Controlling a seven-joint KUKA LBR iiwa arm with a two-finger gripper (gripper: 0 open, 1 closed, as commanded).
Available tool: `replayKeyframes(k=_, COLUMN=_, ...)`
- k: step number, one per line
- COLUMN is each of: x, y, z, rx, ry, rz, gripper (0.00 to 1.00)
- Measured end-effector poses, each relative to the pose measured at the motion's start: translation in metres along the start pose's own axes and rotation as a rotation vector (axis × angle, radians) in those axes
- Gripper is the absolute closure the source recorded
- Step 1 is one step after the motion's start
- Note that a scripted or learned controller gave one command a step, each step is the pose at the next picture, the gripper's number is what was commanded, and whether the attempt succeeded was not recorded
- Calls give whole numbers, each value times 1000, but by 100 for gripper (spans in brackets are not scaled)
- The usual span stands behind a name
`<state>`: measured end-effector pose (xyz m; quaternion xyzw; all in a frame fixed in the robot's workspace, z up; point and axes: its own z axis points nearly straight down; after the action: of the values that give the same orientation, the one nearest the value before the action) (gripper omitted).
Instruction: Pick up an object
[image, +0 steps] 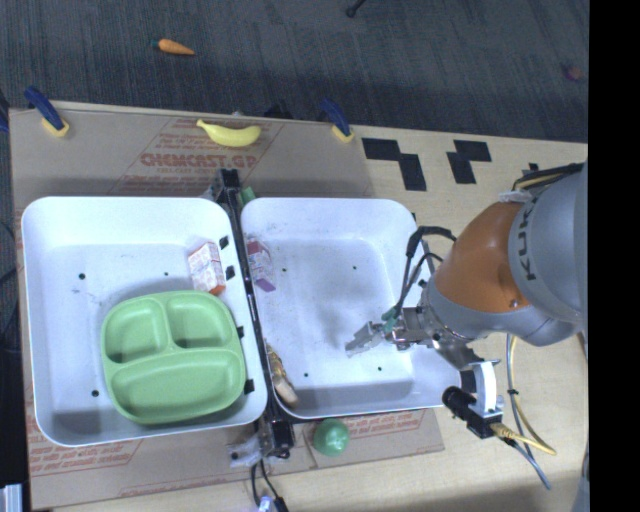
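My gripper (366, 338) is low inside the right bin (330, 215), over its bare floor right of the middle, reaching in from the right under the orange-banded wrist (480, 275). A small pink and white packet (259, 262) lies by that bin's left wall, well away from the gripper. A brownish, elongated object (279, 378) rests in the bin's front left corner. In the left bin (60, 230), a green divided tray (175, 352) sits beside a small red and white carton (206, 266).
A yellow banana (230, 131) lies on the cardboard behind the bins. A green ball (331, 435) sits on the bench in front of the right bin. Blue clamps (47, 110) hold the cardboard's back edge. An orange item (176, 46) lies on the floor.
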<state>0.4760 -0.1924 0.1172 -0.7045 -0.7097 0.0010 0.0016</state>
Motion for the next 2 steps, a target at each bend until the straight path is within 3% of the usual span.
replayKeyframes(k=1, x=-10, y=62, z=17, rx=-1, ry=0, rz=1, gripper=0)
replayKeyframes(k=2, x=-19, y=181, z=-42, rx=-7, ry=-3, rz=1, gripper=0)
